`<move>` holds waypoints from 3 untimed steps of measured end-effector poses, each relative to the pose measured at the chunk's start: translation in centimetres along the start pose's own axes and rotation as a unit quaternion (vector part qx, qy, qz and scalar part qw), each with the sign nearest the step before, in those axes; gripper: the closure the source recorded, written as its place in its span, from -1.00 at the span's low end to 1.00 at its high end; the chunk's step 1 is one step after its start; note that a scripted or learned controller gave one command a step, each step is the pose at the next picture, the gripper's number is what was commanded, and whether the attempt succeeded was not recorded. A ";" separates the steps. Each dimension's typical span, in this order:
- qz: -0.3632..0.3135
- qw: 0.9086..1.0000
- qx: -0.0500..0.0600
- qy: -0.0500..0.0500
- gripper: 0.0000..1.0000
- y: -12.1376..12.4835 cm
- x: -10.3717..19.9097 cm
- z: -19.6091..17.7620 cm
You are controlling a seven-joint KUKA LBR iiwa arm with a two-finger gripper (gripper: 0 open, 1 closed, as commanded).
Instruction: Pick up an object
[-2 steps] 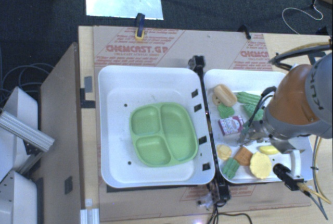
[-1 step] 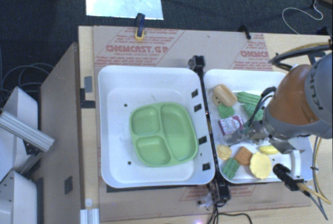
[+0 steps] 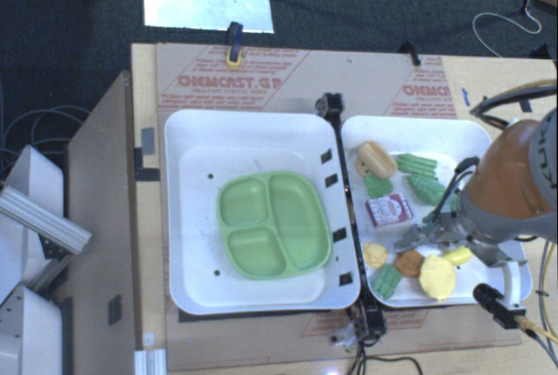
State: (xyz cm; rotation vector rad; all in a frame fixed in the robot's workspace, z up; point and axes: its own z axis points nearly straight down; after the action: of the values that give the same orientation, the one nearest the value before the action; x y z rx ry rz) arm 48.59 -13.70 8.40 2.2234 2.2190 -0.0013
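Gripper (image 3: 417,239): low over the right bin, at the end of the grey arm reaching in from the right; dark finger parts point left toward the toys; whether they stand apart or together cannot be told; nothing is seen between them.
Right bin (image 3: 471,131): white, shallow; holds all the loose toys.
Brown toy (image 3: 408,262): just below the gripper tip, nearest to it; touching or just short, cannot tell which.
Pink box (image 3: 389,210): just up and left of the tip; lies flat.
Yellow toy, large (image 3: 438,276): right of the brown toy, at the near wall.
Yellow toy, small (image 3: 375,255): by the left wall, left of the brown toy.
Green toys: one at the near left corner (image 3: 387,280); two ridged ones at the far side (image 3: 417,164).
Bread roll (image 3: 377,159): far left corner, well apart from the gripper.
Left bin (image 3: 187,190): bears a green divided plate (image 3: 274,224).
Step in hand: judged the descent onto a target, likely the brown toy; no lift begun.
Next move: calls for the fingers to straddle one toy alone, then close and rise; crowding neighbours may spoil the grip.
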 end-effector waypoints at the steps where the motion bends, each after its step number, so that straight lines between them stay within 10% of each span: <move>1: -0.002 1.000 -0.003 0.000 1.00 0.3 0.2 -1.2; 2: -0.009 1.000 -0.005 0.003 1.00 0.2 12.4 -10.5; 3: -0.002 1.000 -0.001 0.001 -1.00 0.1 11.6 -10.0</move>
State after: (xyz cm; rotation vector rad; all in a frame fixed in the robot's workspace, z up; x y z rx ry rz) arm 48.72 -2.08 18.44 2.2178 2.2233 0.0028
